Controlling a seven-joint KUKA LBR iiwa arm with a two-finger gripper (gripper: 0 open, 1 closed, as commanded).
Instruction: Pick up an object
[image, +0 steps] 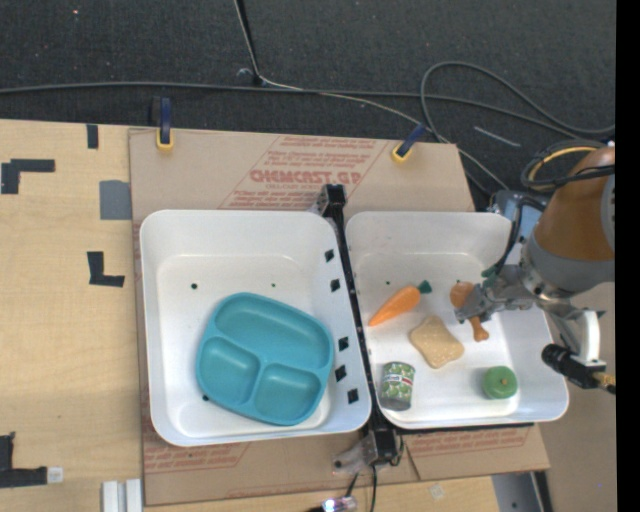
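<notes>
The right bin (400, 232) holds an orange carrot (395, 305) with a green top, a tan slice of bread (436, 342), a small green-labelled can (397, 385) and a round green fruit (499, 381). A small orange object (461, 294) lies toward the bin's right side. My gripper (477, 311) is low in the right bin, right next to that orange object and partly covering it. Whether it touches the object is unclear. The grey arm with its orange band (575, 215) reaches in from the right.
The left bin (165, 240) contains a teal divided plate (264, 357). A black divider (343, 300) runs between the bins. Both bins sit on a cardboard sheet (300, 165) held by clamps. Cables (470, 95) lie on the dark surface behind.
</notes>
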